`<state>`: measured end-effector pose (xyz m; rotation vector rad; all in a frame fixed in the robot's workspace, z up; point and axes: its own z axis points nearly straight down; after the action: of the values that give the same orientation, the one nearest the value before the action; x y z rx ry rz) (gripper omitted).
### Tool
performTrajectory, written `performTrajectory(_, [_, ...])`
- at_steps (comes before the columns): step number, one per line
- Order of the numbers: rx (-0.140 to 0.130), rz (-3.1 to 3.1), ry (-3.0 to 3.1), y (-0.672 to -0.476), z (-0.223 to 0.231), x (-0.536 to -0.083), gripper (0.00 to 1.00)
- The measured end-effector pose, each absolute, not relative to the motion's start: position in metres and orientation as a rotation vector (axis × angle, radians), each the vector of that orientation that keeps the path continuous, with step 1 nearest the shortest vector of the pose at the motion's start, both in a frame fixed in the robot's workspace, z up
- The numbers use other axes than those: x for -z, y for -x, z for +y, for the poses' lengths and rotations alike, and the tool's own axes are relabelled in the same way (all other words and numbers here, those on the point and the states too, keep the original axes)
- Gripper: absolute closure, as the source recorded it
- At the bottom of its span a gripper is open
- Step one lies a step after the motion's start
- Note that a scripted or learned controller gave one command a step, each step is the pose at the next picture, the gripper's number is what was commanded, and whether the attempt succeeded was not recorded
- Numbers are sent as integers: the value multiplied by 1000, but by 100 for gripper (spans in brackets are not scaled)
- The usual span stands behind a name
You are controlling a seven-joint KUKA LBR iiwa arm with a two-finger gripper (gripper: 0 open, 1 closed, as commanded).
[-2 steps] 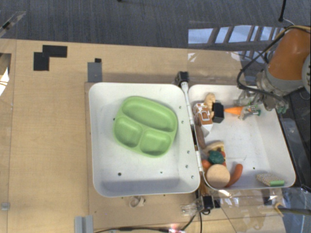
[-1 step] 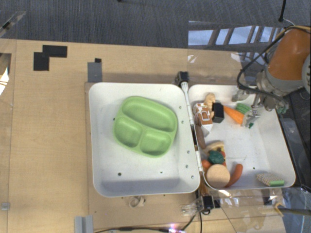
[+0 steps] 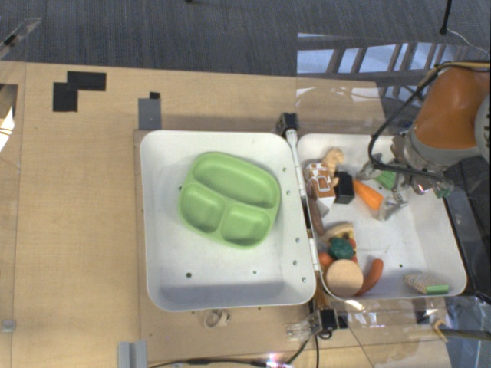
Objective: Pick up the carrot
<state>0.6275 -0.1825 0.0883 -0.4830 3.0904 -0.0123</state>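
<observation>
The carrot (image 3: 367, 195), orange with a green leafy top, lies in the upper middle of the right bin (image 3: 430, 244), pointing toward the lower right. My gripper (image 3: 393, 202) hangs just to the right of the carrot's thick end, close to it or touching it, under the grey wrist and orange band (image 3: 453, 110). The wrist covers the carrot's right end, so the hold on it is hidden.
Left of the carrot are a black block (image 3: 344, 188), a brown-and-white box (image 3: 321, 181) and a beige figure (image 3: 332, 159). Lower left holds a beige ball (image 3: 344, 277), a red sausage (image 3: 372, 274) and green toy food (image 3: 341, 248). A green divided plate (image 3: 230, 198) fills the left bin (image 3: 161, 274).
</observation>
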Motion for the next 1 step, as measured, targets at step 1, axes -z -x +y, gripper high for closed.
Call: performTrajectory(1, [16,3080,485,-632,-182,-101,100])
